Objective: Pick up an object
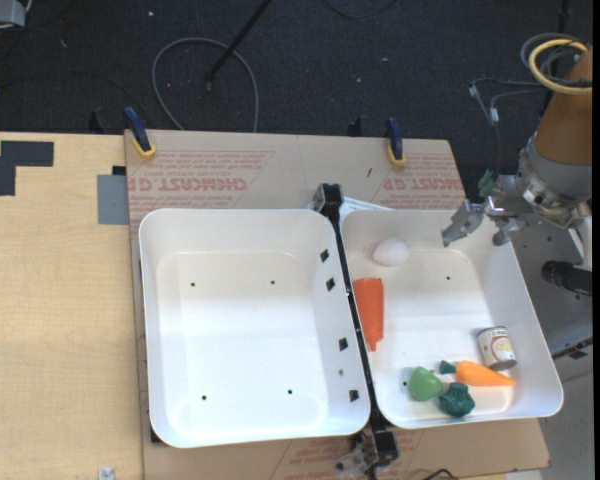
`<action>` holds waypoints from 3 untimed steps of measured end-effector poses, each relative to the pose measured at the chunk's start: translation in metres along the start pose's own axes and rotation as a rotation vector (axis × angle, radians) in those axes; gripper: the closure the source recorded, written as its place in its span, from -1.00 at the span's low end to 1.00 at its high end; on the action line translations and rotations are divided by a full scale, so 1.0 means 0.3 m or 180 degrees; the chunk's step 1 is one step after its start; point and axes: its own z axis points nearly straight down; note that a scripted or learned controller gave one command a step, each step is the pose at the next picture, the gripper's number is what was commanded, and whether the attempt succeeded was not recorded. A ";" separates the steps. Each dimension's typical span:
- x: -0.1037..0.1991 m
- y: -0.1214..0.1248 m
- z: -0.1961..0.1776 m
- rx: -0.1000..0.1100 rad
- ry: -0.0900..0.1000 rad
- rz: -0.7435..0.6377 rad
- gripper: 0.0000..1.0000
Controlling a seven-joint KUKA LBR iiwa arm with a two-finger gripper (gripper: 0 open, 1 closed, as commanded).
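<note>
We see the gripper (pixel 483 224) above the right bin (pixel 528 298) rim, jaws apart and bare; orange block (pixel 369 310), egg (pixel 390 252), can (pixel 496 348) lie inside.

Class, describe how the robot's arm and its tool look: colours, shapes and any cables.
The arm is a rounded grey column with an orange band above the wrist. A yellowish cable loop rings its top, and thin wires trail beside it. The tool is grey metal with two slim fingers.

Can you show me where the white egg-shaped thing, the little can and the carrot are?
white egg-shaped object (pixel 390 252), camera view, middle of its rounded top.
small can (pixel 496 348), camera view, its labelled side.
toy carrot (pixel 483 374), camera view, middle of its orange body.
</note>
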 end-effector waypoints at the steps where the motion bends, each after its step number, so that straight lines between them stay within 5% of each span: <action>1: 0.103 -0.179 0.193 0.0019 0.0005 -0.0001 -1.00; 2: 0.169 -0.411 0.471 0.0011 0.0003 0.0001 -1.00; 3: 0.260 -0.415 0.463 -0.0004 -0.0001 -0.0003 -1.00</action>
